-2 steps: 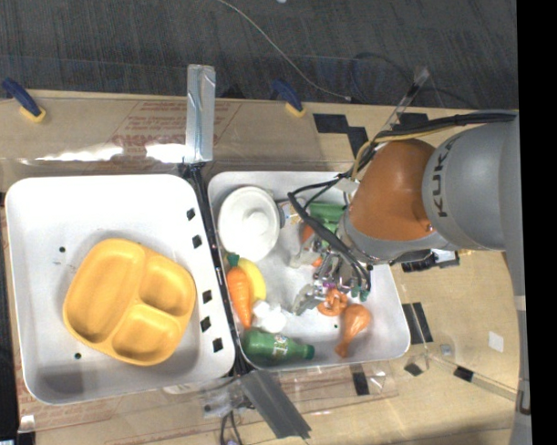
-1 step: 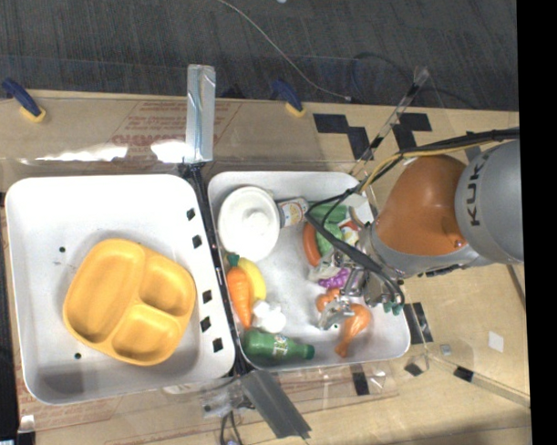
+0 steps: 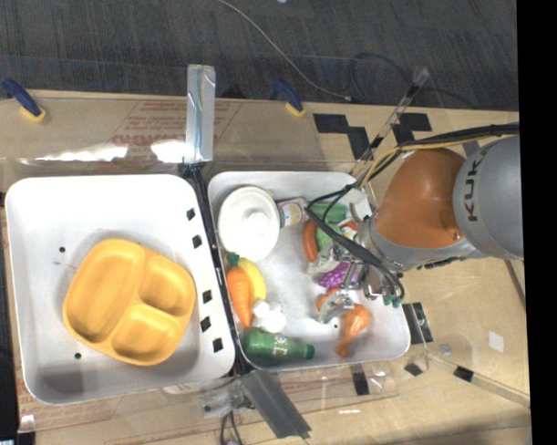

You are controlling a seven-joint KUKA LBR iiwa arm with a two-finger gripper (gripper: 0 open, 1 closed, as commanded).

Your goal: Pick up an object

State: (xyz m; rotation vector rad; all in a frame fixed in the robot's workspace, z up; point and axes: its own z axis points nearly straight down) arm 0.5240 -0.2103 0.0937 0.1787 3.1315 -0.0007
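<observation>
Orange-banded arm over right bin, pincer beside purple grapes, its state unclear.

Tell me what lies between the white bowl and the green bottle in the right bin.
In the camera view, a carrot and a banana lie between the white bowl and the green bottle.

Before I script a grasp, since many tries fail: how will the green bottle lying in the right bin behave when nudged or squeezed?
The green bottle lies on its side by the bin's near wall, so a nudge would probably roll it. It looks like smooth plastic, so likely light and slippery. The carrot and a white piece crowd its far side, which may hinder the claw.
</observation>
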